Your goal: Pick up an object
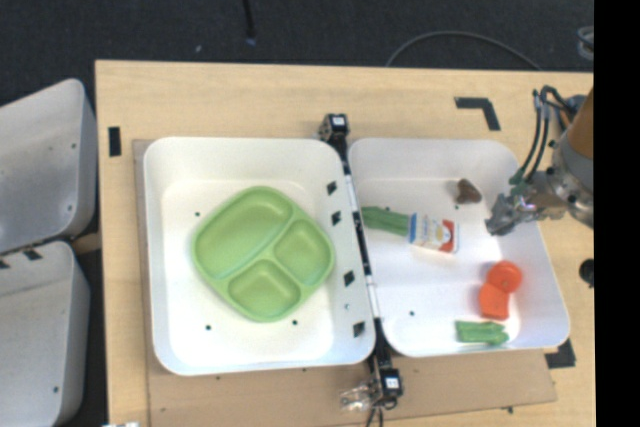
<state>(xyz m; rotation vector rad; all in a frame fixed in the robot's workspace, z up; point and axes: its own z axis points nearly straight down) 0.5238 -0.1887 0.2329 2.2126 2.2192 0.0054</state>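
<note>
Candidate objects are all lying in the right white bin [520,177]: a small brown lump [467,189] near the far wall, a long green stick-shaped piece [387,221] touching a small white carton with red and blue print [434,234] at the bin's left side, an orange plastic cup-like piece [499,289] toward the near right, and a flat green block [481,332] by the near wall.

The hand [505,213] is hanging over the right part of this bin, between the brown lump and the orange piece, touching neither as far as I can judge. Whether it is open or closed: cannot tell, the tip is too dark and small. Nothing is visibly held.

Judged step: approach, before any grasp. Next move is calling for picking one target and descending squarely onto it.

Surroundings: the left white bin [160,215] is carrying a light green divided plastic plate [262,253]. The bin's right wall is standing close to the hand, likely crowding a grasp there.
</note>
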